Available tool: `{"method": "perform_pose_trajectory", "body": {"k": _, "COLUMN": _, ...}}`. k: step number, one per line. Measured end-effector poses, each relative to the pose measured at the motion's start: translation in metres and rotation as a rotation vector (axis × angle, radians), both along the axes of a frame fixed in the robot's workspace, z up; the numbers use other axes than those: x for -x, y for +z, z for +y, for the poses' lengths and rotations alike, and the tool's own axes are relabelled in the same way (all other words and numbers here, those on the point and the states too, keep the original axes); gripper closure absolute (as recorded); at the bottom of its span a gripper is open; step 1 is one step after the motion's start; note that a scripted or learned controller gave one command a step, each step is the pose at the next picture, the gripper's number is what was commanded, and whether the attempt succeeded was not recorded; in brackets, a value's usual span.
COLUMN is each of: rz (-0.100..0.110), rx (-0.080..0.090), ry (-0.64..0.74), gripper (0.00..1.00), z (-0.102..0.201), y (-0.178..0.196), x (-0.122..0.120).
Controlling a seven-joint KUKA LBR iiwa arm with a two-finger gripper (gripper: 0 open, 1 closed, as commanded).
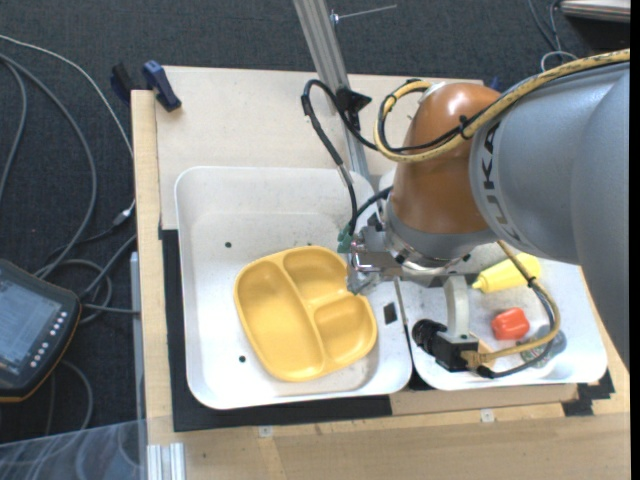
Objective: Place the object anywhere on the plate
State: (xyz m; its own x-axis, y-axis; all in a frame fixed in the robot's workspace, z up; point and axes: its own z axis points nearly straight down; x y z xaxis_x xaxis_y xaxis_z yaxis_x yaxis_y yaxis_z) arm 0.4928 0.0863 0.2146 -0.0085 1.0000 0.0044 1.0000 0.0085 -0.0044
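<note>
- Camera view: we see the yellow divided plate (pixel 305 313) lying in the left bin (pixel 200 208), ready to receive the object.
- The tool (pixel 362 268) hangs at the plate's right rim, beneath the wrist; we judge it is poised between the bins.
- We cannot tell its state.
- Candidate objects, an orange-red block (pixel 510 322) and a yellow piece (pixel 505 272), lie in the right bin (pixel 580 368).

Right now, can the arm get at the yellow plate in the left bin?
Probably yes. The arm's tool hangs at the right rim of the yellow plate, and nothing lies on the plate or stands between them.
</note>
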Motion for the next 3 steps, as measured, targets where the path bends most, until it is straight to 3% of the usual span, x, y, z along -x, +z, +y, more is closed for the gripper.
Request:
{"method": "perform_pose_trajectory", "body": {"k": 1, "rz": -0.005, "rx": 0.001, "ry": -0.002, "gripper": 1.0, "z": 0.049, "y": 0.008, "x": -0.005}}
{"method": "perform_pose_trajectory", "body": {"k": 2, "rz": -0.005, "rx": 0.001, "ry": -0.001, "gripper": 1.0, "z": 0.103, "y": 0.024, "x": 0.011}}
{"method": "perform_pose_trajectory", "body": {"k": 3, "rz": -0.003, "rx": 0.004, "ry": -0.007, "gripper": 0.0, "z": 0.099, "y": 0.024, "x": 0.01}}
